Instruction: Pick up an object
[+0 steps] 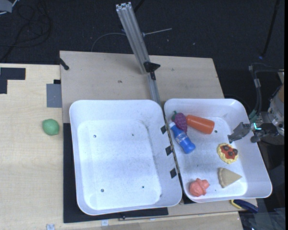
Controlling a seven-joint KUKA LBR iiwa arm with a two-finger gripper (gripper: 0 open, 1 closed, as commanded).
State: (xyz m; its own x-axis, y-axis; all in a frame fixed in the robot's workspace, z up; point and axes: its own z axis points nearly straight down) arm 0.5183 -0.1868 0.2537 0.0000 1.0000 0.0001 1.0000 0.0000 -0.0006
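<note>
Writing cannot be read on anything here; the blue bottle (183, 140) is too small to show a label. Two white bins sit side by side on the bench (24, 128). The left bin (81, 114) lies beside the right bin (259, 176), which holds all the toys. A purple grape bunch (180, 120) touches the bottle's upper end, and an orange carrot (200, 123) lies just right of the grapes. A small pizza (227, 153), yellow with red spots, sits near the right wall. Below it lies a tan wedge (228, 177), and a pink lump (198, 187) rests near the front rim. A green ball (51, 127) sits on the bench, well left of the bins. The gripper (246, 132) hangs over the right bin's right edge, just above the pizza, fingers spread apart, pinching nothing.
</note>
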